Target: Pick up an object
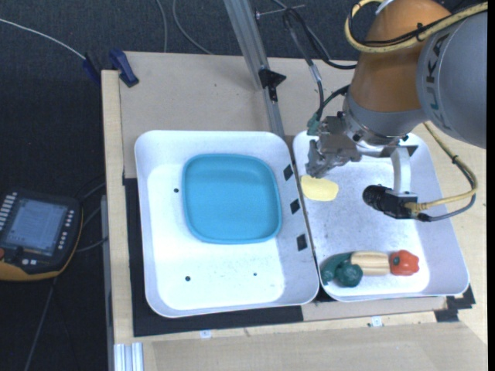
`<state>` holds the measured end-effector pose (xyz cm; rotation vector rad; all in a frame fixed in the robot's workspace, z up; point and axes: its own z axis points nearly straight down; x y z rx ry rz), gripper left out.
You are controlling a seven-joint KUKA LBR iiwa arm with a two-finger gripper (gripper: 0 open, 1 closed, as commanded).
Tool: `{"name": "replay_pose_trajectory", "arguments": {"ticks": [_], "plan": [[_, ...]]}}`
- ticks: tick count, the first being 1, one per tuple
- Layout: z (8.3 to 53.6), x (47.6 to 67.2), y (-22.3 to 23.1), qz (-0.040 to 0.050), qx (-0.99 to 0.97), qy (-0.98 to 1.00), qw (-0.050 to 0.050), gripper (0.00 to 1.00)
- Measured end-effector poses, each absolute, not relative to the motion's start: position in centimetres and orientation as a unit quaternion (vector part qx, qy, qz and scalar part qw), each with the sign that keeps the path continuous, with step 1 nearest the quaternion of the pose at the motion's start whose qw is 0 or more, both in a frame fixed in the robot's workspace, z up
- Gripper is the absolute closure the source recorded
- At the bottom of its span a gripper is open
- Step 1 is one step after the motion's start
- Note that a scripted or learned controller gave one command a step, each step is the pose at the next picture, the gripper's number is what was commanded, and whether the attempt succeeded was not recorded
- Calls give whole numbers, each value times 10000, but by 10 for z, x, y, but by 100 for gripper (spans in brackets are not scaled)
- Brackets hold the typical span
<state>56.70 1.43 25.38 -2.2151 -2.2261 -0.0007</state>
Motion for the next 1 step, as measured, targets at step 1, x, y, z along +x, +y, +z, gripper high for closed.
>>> {"name": "replay_pose_trajectory", "arguments": {"ticks": [1], "plan": [[245,550,72,-3,-7054,-7088,7,100]]}}
